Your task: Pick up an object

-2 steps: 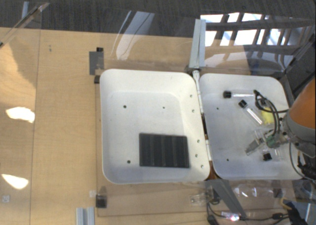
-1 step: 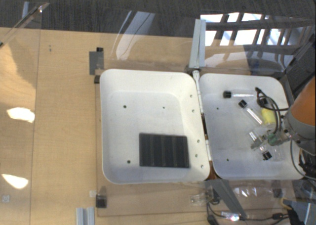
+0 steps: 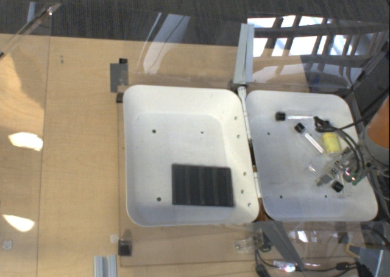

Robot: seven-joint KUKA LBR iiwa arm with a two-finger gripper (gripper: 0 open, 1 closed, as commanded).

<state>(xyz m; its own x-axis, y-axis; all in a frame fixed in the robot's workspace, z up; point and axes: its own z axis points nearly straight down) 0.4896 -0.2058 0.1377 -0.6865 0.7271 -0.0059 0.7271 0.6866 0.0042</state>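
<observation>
The gripper (image 3: 337, 175) hangs low in the right bin (image 3: 277, 199), among clear tubes with black caps; whether its fingers are spread or pinched cannot be told. Just beyond it lies a yellow object (image 3: 330, 143), its long axis running roughly near to far. A dark ribbed tray (image 3: 202, 185) lies flat in the left bin (image 3: 141, 148). Farthest off, one capped tube (image 3: 295, 115) lies crosswise, cap pointing left.

Left bin (image 3: 137, 148): we are seeing it holding a black ribbed pad (image 3: 202, 185).
Bench (image 3: 67, 148): we are seeing sun patches lying on it.
</observation>
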